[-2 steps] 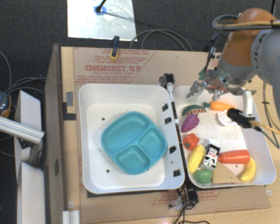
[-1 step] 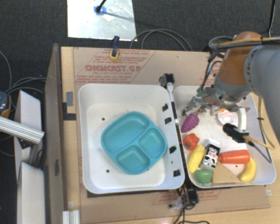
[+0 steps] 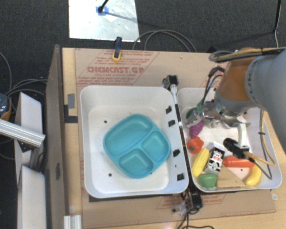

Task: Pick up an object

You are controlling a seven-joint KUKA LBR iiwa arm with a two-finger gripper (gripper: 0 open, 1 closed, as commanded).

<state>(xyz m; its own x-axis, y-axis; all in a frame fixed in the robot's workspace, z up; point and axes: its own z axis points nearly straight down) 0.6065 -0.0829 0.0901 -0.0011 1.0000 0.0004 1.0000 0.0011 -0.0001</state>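
Toys [image 3: 214, 163] beside "CHEMCAST" board [image 3: 115, 69]

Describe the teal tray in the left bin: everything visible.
The teal tray is a rounded, plastic-looking divided plate with three compartments: one large at upper left, two smaller at right and bottom. It lies flat and upright, turned at an angle, near the middle of the left bin, resting on the bin floor. Nothing sits in it.

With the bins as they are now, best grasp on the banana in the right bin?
Grip the banana across its middle, coming straight down. It lies flat near the right bin's front right corner, its curve leaving the midsection thickest and most exposed. The orange carrot crowds its upper left end, so keep the fingers off that end.
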